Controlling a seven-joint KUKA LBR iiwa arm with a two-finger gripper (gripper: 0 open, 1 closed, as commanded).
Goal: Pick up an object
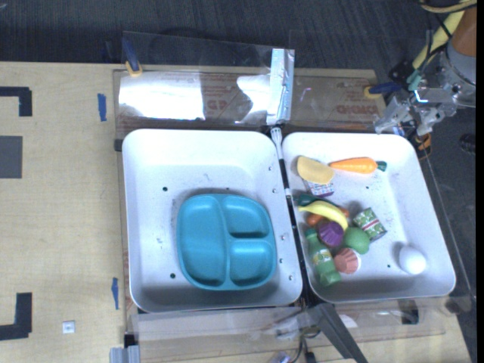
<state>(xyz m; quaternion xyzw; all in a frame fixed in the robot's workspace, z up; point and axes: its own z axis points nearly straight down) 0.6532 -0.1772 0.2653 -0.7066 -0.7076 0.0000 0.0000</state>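
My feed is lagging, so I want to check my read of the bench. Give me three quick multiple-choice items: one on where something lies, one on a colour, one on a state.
1. Where does the divided tray lie?
A. left bin
B. right bin
C. on the bench outside the bins

2. What colour is that tray?
A. red
B. blue
C. yellow

3. How does the carrot lie?
A. standing upright
B. flat, near the right bin's far wall
C. resting on the tray

Answers:
1 A, the tray sits on the floor of the left bin.
2 B, its surface is plain blue.
3 B, it lies lengthwise in the right bin, beside the other toy foods.
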